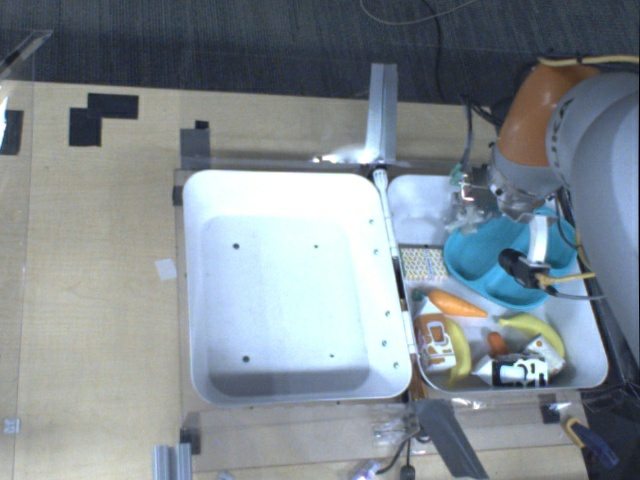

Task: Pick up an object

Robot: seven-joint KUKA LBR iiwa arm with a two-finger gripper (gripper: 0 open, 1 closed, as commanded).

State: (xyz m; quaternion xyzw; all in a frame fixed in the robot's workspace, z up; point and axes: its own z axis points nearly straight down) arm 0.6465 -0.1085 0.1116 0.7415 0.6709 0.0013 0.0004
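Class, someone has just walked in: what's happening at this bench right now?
A grey robot arm with an orange band reaches in over the right bin, its gripper down by a blue bowl. That bin also holds a carrot, bananas, a small carton and a black-and-white bottle. Nothing is visibly held yet. The left bin sits alongside.

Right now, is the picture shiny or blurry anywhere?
In the camera view, glare whitens the metal post and the bin rim below it; a soft shadow lies along the left bin's near wall; the arm looks blurred; small items like the carrot are fuzzy.
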